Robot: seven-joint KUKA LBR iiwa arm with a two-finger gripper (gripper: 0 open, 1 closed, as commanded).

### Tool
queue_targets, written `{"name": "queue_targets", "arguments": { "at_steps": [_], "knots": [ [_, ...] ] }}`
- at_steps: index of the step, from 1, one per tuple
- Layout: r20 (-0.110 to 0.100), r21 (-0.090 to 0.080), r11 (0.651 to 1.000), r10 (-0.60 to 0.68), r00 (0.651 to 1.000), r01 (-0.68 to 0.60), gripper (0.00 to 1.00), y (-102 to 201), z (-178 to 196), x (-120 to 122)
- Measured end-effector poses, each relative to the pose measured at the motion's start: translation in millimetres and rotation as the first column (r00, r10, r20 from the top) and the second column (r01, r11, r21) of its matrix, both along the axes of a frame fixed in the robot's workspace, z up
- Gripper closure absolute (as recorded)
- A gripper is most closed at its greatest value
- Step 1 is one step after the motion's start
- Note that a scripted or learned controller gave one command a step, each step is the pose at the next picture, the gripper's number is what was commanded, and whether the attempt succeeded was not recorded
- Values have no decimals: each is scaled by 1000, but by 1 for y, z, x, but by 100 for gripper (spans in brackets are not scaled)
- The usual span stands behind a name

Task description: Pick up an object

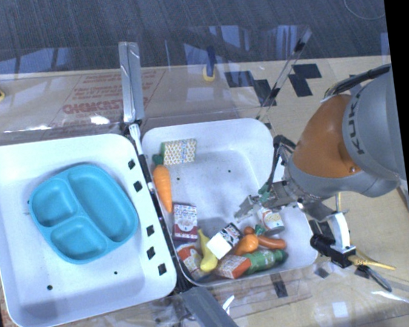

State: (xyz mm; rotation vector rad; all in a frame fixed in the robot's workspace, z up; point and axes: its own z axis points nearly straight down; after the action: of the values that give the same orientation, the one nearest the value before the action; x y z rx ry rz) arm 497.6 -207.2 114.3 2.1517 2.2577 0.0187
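Note:
The right bin (208, 132) holds a pile of toy groceries along its near side. Among them are a white and black carton (224, 240), a small orange carrot (248, 243), a red pepper (272, 244), a green item (266, 260) and a yellow banana (205, 250). A larger carrot (163, 187) lies by the bin's left wall, with a patterned box (179, 152) behind it. A small carton (185, 217) sits below the carrot. My gripper (260, 202) hangs low over the bin's right half, just above a small white carton (273, 220).
The left bin (20, 295) holds a blue divided plate (84, 211). A metal divider post (131, 79) stands between the bins at the back. The arm's orange band (322, 147) and grey body overhang the right bin's right rim. A clear sheet covers the bench.

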Motion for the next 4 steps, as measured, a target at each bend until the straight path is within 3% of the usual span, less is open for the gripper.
{"name": "queue_targets", "arguments": {
  "at_steps": [1, 2, 3, 4],
  "knots": [
    [19, -6, 1000, 16, 1000, -16, 0, -2, -4, -6],
    [14, -9, 995, 100, 995, -99, 0, -4, -4, -7],
    [-17, 4, 990, 141, 990, -141, 0, 29, -8, -11],
    [-20, 22, 941, 338, 941, -338, 0, 17, -21, -8]
  ]
}}
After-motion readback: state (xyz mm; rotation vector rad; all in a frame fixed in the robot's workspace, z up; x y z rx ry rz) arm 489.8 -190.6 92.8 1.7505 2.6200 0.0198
